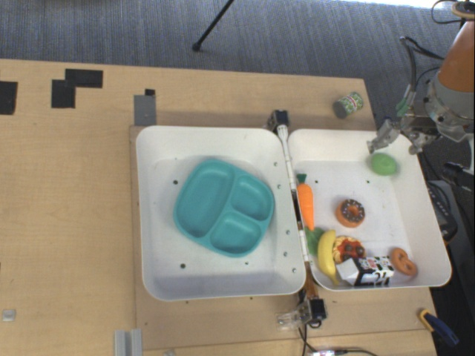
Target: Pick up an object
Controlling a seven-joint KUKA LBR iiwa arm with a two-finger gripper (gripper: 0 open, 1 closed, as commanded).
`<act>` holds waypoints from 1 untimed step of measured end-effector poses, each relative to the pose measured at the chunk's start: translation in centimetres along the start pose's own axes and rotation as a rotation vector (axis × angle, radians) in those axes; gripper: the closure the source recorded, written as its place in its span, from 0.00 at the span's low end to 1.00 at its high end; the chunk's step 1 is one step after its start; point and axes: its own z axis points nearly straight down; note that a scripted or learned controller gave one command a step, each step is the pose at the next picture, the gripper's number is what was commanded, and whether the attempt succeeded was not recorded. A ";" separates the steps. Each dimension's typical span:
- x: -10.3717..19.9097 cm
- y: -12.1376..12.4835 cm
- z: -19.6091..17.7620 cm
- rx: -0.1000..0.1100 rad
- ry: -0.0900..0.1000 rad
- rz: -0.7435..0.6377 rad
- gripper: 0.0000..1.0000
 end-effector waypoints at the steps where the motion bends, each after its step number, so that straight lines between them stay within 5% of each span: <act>1: -2.7 -2.0 12.5 0.003 0.002 0.002 0.00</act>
